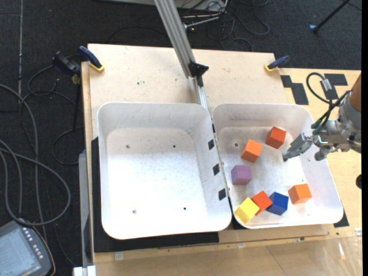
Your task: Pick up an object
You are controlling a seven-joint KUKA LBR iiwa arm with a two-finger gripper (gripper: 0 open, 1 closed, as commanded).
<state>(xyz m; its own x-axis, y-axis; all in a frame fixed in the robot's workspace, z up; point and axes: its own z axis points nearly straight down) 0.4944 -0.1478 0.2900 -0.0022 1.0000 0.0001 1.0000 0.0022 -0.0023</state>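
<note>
Camera view, hand [300, 147] open over right bin [322, 211], holding nothing, orange cube [276, 137] just left, edges angled diagonally.

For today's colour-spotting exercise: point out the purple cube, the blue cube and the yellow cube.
purple cube [241, 174], camera view, on its top face.
blue cube [278, 202], camera view, on its top face.
yellow cube [247, 209], camera view, on its top face.

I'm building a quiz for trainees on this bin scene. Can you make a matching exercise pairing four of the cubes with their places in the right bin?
Things:
1. purple cube
2. yellow cube
3. blue cube
4. red-orange cube

Places:
A. farthest back in the right bin
B. at the front edge, nearest the divider
C. just behind the yellow cube, near the divider
D. front row, beside an orange cube

Pairs: 1-C, 2-B, 3-D, 4-A
</note>
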